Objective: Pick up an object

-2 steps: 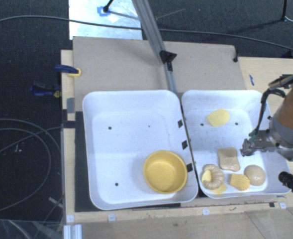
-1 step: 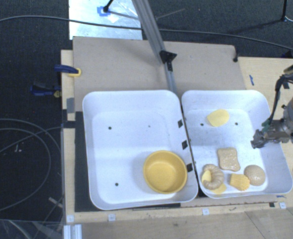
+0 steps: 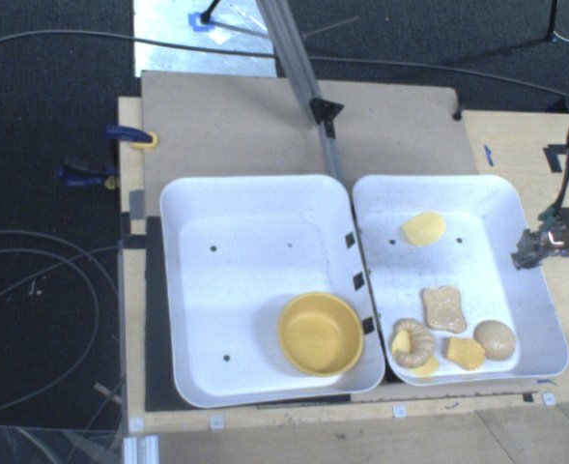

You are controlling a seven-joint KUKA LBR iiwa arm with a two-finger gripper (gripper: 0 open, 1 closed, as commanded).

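Nearest me, at six o'clock in the left bin [image 3: 197,211], sits a yellow bowl [image 3: 321,333]. Along the right bin [image 3: 497,193]'s near edge huddle a ring-shaped pastry [image 3: 413,342], a slice of toast [image 3: 444,308], a yellow corn piece [image 3: 466,353] and a tan bun [image 3: 495,339]; a pale yellow chip [image 3: 424,228] lies apart toward twelve. At three o'clock the tool [image 3: 535,251] hangs over the bin's rim, half cut off and dark, so I cannot tell its spread.
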